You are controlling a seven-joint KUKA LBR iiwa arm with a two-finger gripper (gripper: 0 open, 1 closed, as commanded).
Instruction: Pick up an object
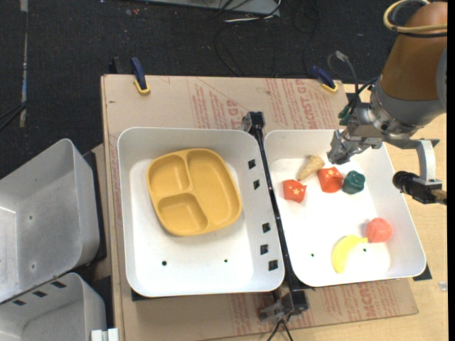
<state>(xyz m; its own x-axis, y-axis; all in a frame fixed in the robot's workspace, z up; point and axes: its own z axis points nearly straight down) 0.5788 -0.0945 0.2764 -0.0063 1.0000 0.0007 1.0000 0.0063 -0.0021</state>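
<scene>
Nearest the lens, a yellow banana point(346, 253) and pink ball point(379, 229) lie in the right bin point(405, 261) on the bench point(185, 101). Farther back sit a red die point(295, 190), red block point(329, 180), green piece point(353, 182) and tan cone point(310, 166). Above them hangs the end effector point(344, 152) (finger state: cannot tell). Left bin point(135, 261): yellow tray point(193, 191).
</scene>
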